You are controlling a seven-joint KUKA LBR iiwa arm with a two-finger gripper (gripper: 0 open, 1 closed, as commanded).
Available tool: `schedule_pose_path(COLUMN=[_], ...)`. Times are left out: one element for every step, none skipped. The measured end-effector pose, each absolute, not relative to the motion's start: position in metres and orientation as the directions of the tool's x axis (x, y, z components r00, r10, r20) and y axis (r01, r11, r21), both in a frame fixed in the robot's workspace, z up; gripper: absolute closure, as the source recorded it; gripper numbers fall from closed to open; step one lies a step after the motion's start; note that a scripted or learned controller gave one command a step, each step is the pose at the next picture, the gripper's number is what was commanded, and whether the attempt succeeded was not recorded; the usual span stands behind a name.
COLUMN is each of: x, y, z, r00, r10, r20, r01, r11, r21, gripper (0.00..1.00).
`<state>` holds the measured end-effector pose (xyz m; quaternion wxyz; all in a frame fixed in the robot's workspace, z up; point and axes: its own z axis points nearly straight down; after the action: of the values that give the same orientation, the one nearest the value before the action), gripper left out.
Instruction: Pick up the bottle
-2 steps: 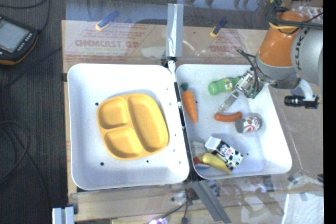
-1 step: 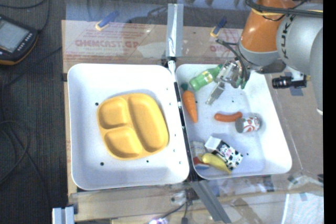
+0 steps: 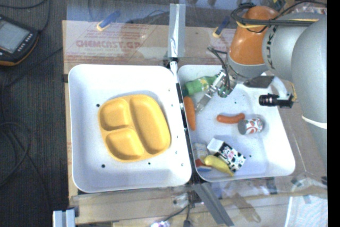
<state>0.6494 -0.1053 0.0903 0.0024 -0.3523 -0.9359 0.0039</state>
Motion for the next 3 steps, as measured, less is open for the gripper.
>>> schedule_pose_path(x=[0.6572, 0.6547, 0.6558], y=[-0.1117, -0.1173, -0.1135], z=[0.0903, 0.0934, 0.0916], r00=[-0.828, -0.932, -0.914], r10=[0.56, 0.362, 0.405], r20=[0.02, 0.016, 0.015], r01=[0.559, 0.362, 0.404], r11=[0.829, 0.932, 0.914], r21=[-0.023, -0.019, -0.023], gripper=[0.0, 0.0, 0.0])
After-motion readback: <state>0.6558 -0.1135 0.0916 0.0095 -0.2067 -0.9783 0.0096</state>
